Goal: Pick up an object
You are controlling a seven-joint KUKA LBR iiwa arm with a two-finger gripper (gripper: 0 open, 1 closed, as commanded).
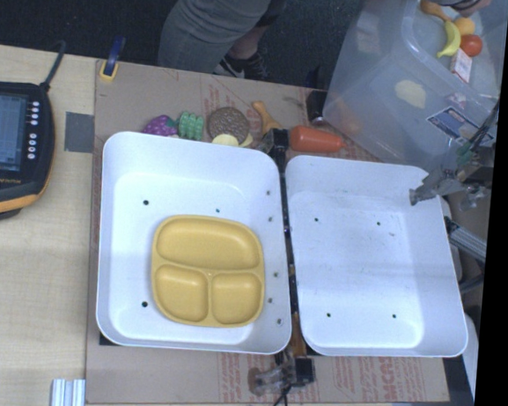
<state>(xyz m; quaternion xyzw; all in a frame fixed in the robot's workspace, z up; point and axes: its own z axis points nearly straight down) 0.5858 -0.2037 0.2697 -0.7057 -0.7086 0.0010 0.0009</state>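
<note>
no text legible anywhere. red printing on the cardboard (371, 376) under the bins, along its front edge, too faint and small to make out. a blue-and-white label (449, 123) on the clear plastic tub (405, 87) at upper right, too blurred to read. a lit screen on the pendant (7, 145) at far left, with rows of something on it, unreadable; small buttons beside the screen, markings not distinguishable. a red-and-white tag (468, 57) near the top right corner, nothing readable on it.
</note>
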